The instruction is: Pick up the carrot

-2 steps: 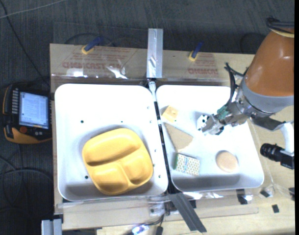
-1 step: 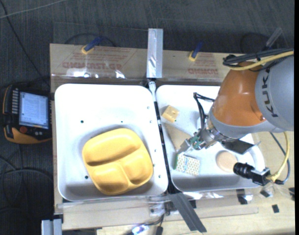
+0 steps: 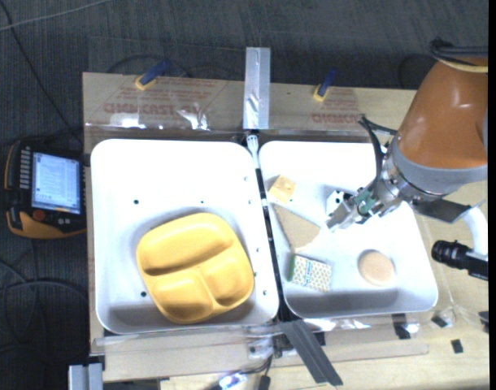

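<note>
My gripper (image 3: 342,214) hangs over the middle of the right bin (image 3: 411,299), reaching in from the right under the orange-banded wrist (image 3: 445,120). Just left of it lies a tan wedge-shaped piece (image 3: 299,226) on the bin floor. A small pale yellow block (image 3: 281,188) sits nearer the back left of that bin. A round tan disc (image 3: 376,266) rests below and right of the gripper. A green and white packet (image 3: 311,272) lies at the front left. Nothing can be seen held in the gripper.
The left bin (image 3: 118,169) holds a yellow divided plate (image 3: 196,265). A raised divider (image 3: 264,218) separates the two bins. A handheld screen unit (image 3: 46,187) sits off the bench to the left. Black fittings (image 3: 459,254) stand at the right.
</note>
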Controlling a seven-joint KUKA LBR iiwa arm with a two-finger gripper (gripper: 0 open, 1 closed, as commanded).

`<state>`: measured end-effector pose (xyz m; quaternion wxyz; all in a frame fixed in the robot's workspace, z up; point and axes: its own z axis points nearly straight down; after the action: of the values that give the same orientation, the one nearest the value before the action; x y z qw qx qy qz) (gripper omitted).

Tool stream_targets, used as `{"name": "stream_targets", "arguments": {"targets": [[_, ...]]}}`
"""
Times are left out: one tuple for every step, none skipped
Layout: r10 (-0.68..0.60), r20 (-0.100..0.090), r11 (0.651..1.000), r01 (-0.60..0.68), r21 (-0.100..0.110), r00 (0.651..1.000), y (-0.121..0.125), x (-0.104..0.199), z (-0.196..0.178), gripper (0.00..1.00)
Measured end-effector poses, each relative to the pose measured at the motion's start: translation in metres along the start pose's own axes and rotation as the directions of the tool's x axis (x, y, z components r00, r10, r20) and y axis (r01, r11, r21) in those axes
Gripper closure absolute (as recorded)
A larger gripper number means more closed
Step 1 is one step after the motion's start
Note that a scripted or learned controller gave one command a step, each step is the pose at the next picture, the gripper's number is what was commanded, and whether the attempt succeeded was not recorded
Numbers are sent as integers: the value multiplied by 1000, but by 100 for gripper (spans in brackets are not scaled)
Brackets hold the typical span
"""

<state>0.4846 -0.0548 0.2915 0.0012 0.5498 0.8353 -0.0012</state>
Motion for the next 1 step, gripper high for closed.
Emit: {"name": "stream_targets", "arguments": {"targets": [[-104, -3, 995, 104, 0, 995, 23, 53, 32, 100]]}}
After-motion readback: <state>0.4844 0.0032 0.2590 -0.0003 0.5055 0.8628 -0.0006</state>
